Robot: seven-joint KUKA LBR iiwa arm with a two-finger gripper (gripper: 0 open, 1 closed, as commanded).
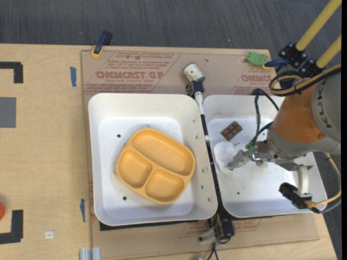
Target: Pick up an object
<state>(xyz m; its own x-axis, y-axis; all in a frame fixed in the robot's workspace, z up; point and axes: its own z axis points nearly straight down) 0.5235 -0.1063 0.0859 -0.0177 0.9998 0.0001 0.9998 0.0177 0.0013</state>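
A small brown chocolate-bar-like block [231, 130] lies flat in the right bin [271, 199], toward its back left. My gripper [237, 159] reaches in from the right and hangs low over the left part of that bin, just in front of the block and apart from it. A faint pale patch [220, 150] sits on the bin floor right by the gripper tip; what it is cannot be told. A yellow divided plate [156, 164] rests in the middle of the left bin [108, 118].
The ridge between the two bins [207, 150] runs just left of the gripper. A black fitting with cable [295, 195] hangs off the arm over the right bin's front. A white-and-black fixture [193, 75] stands behind the bins, and a green piece [255, 58] lies at the board's back right.
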